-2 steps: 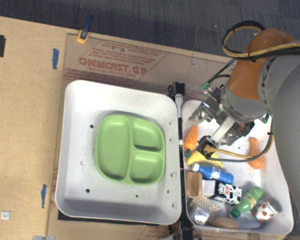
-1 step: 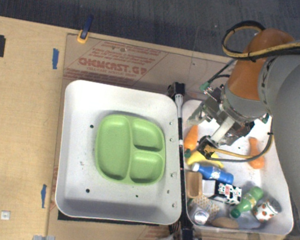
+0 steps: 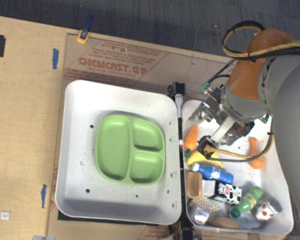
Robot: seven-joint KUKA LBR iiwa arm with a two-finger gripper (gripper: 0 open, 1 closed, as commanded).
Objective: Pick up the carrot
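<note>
The carrot (image 3: 192, 137), a short orange piece, lies in the right bin (image 3: 284, 189) against its left wall. A second thin, curved orange thing (image 3: 257, 154) lies nearer that bin's right side; I cannot tell what it is. My gripper (image 3: 215, 127) hangs low over the upper part of the right bin, just right of and slightly above the carrot. The wrist covers its fingertips. Nothing shows held in it.
Below the carrot lie a yellow piece (image 3: 200, 160), a blue bottle (image 3: 213, 172), a black-and-white item (image 3: 229, 192), a green bottle (image 3: 248, 199) and a can (image 3: 200, 215), packed closely. The left bin (image 3: 74, 133) holds a green divided plate (image 3: 131, 148).
</note>
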